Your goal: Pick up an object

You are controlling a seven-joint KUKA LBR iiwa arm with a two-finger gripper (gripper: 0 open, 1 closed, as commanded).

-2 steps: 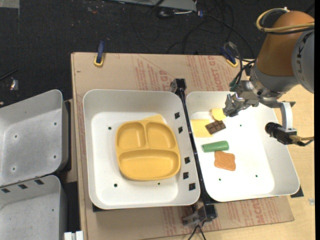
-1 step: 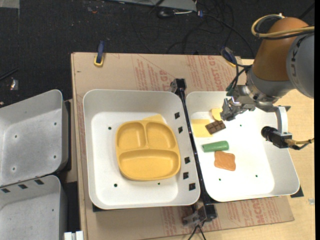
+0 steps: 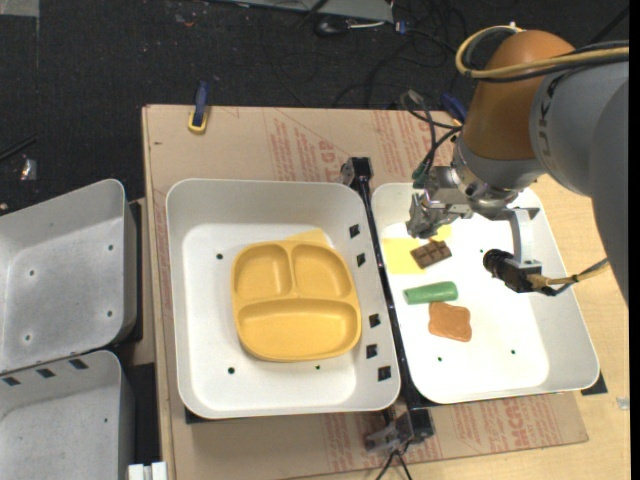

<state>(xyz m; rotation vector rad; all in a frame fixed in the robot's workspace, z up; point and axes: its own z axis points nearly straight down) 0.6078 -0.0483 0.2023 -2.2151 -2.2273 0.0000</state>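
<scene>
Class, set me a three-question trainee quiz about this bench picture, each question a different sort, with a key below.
1. True or false: the yellow divided tray lies in the left bin.
2. Which item lies nearest the gripper? A green piece B brown block C orange piece
3. Fill in: the green piece lies in the ____ bin.

Key: 1 true; 2 B; 3 right

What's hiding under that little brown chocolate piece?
The brown chocolate piece lies partly on a flat yellow piece in the right bin. Its right end rests on the bin's white floor. How far the yellow runs beneath it is covered.
</scene>
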